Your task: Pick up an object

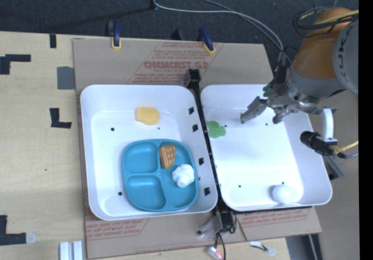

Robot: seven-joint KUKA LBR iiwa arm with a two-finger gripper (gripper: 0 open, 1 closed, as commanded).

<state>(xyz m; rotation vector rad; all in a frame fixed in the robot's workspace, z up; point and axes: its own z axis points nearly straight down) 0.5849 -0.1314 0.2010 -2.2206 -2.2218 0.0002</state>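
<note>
Two white bins (pixel 99 107), one blue divided tray (pixel 140 192), one yellow piece (pixel 147 115), one waffle-like piece (pixel 167 155), one white lump (pixel 183 175), one green item (pixel 216 130), one white ball (pixel 284 193)

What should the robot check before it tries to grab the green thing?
1. Gripper fingers spread apart: ok.
2. Nothing between the fingers: ok.
3. Green object in plain sight in the right bin: ok.
4. Gripper above the green object: not ok, it hangs off to that object's right.
5. Room around the green object: not ok, it lies against the bin's left wall.
6. White ball out of the way: ok.
</note>
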